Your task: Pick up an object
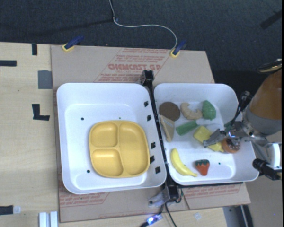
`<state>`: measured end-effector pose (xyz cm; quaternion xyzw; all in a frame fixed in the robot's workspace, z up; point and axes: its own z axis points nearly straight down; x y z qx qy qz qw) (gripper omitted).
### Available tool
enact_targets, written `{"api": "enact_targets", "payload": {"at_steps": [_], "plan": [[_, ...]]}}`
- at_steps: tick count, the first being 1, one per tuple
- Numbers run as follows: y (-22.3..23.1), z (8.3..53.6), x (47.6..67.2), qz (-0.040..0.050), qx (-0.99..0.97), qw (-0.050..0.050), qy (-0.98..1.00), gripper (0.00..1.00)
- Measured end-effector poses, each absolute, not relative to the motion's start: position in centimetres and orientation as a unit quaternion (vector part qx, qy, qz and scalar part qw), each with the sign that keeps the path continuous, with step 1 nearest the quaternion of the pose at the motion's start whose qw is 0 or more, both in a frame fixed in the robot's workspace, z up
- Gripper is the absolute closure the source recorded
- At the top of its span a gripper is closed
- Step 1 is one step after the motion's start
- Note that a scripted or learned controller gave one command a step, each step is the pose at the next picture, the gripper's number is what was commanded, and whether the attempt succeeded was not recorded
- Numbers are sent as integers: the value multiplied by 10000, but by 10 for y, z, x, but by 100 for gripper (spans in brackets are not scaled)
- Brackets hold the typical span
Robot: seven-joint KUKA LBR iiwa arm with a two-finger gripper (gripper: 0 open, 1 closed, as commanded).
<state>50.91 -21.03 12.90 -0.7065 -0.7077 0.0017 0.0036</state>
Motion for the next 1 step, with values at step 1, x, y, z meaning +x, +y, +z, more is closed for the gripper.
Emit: {"api": "enact_targets", "payload": {"at_steps": [1], "plan": [[-204,88,513,-45,-7043,19,-7099,0]]}}
